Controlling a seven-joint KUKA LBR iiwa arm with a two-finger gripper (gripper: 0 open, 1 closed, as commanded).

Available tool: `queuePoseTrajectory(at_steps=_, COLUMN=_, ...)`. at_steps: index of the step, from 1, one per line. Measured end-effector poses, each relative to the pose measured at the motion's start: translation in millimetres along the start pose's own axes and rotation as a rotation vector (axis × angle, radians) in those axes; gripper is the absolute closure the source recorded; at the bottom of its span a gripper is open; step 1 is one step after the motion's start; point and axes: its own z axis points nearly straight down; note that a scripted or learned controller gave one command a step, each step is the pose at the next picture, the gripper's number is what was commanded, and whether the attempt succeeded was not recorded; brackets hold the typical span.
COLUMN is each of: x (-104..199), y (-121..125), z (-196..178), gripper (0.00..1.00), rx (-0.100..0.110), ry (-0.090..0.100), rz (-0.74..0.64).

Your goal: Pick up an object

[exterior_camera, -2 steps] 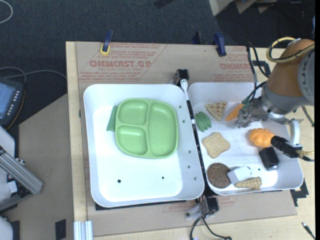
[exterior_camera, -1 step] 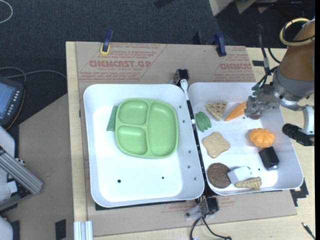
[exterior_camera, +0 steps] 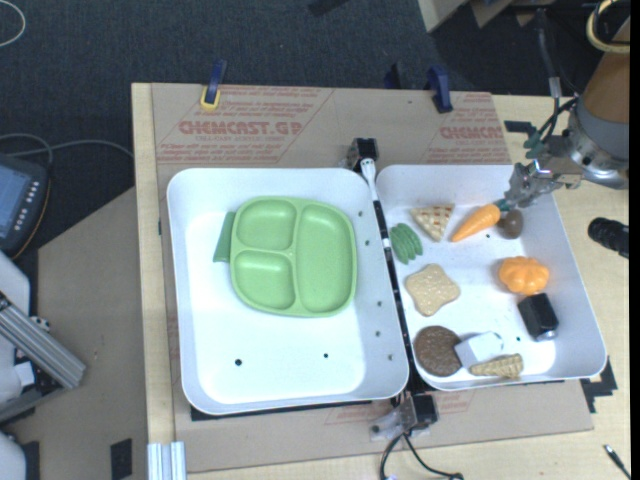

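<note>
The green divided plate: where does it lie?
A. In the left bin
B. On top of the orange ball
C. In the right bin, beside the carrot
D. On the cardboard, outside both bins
A: the green divided plate rests on the floor of the left bin, while the carrot lies in the right bin.

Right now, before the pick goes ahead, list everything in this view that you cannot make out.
- End effector, camera view: too small and blurred to tell whether it is open or shut.
- Dark brown object beside the carrot: partly covered by the end effector, so its kind is unclear.
- Arm: cut off by the right edge.
- White item on the brown patty: too small to identify.
- Grey device: cut by the left edge.
</note>
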Motion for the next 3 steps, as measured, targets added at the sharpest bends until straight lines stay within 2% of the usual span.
queuePoseTrajectory(at_steps=1, x=0.0, y=0.8, z=-4.0, gripper=1.0, rx=0.006, ry=0.001, rz=0.001)
queuePoseTrajectory(at_steps=2, x=45.1, y=-25.8, z=3.1, gripper=1.0, rx=0.013, ry=0.006, rz=-0.002)
queuePoseTrajectory(at_steps=3, x=78.1, y=-60.5, z=9.0, gripper=1.0, rx=0.014, ry=0.005, rz=-0.001)
